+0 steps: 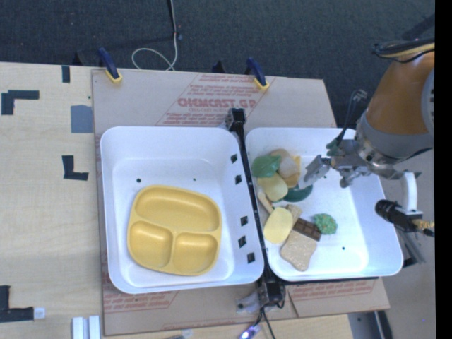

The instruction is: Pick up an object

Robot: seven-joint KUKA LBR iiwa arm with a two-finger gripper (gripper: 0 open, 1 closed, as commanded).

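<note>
Bright, even overhead light, soft shadows, slightly soft focus throughout.

Red print on cardboard sheet (212,101), upside down, blurred; possibly "CHICAST"; remainder illegible.

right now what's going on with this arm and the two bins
A grey KUKA arm with an orange band reaches in over the right bin, its gripper hovering above a pile of toy food: green and yellow pieces, a slice of bread, a chocolate piece and a broccoli floret. Nothing sits between its fingers. The left bin holds a yellow divided plate.
</note>
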